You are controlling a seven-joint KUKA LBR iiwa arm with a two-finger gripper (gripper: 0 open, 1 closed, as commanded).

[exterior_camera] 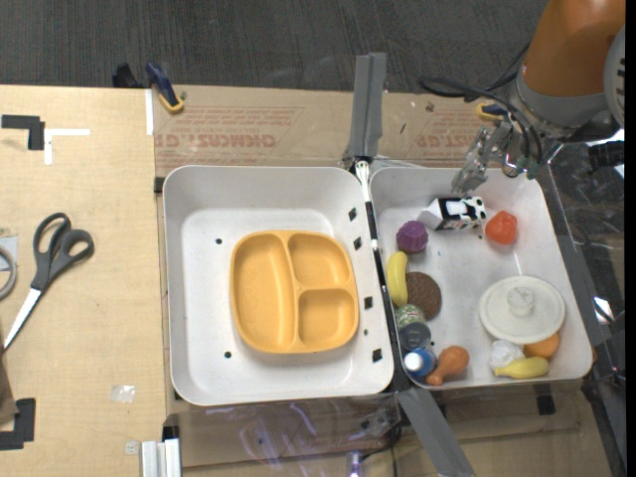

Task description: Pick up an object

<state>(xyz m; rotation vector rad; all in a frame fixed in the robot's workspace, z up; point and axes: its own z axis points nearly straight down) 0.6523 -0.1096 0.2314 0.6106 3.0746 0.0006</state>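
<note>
The gripper hangs over the 12 o'clock rim of the right bin, below the orange band of the arm. Its 2 thin fingers point down toward 7 o'clock with nothing between them; how far apart they stand I cannot tell, since they blur together against the cables.

Just beside the fingertips, toward 6 o'clock, lies a black-and-white toy cow. A purple ball sits at its 8 o'clock and an orange-red ball at its 3 o'clock. Further toward 6 o'clock are a yellow banana touching a brown round piece, a white lidded cup, and along the near rim a drumstick, a blue-and-white piece and a pale yellow fruit.

The left bin holds a yellow 3-compartment tray. Scissors lie on the bench at 9 o'clock.
</note>
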